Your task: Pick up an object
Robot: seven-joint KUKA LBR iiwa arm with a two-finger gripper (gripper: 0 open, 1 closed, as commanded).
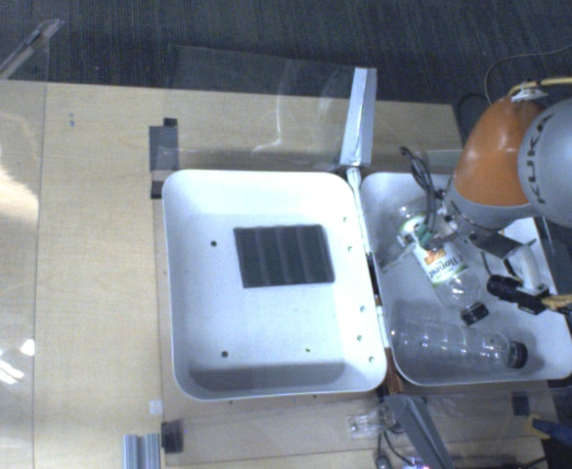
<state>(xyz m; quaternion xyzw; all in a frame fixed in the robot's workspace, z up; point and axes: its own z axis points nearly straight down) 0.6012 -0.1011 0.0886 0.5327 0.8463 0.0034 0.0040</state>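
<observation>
In the right bin (pixel 559 360), a clear plastic bottle with a green and white label (pixel 440 264) lies tilted near the middle. My gripper (pixel 438 225) hangs just above its upper end, under the orange wrist band (pixel 496 159), and the arm hides how it meets the bottle. A second clear bottle (pixel 457 348) with a dark cap lies along the bin's front wall. A small black piece (pixel 474 313) sits between the two bottles. A dark ribbed rectangular block (pixel 284 255) lies flat in the middle of the left bin (pixel 198 360).
A metal divider post (pixel 357 130) rises behind the gap between the bins. A clear plastic sheet stands along the bench's back and left side. Black cables and a connector (pixel 515 291) hang from the arm over the right bin.
</observation>
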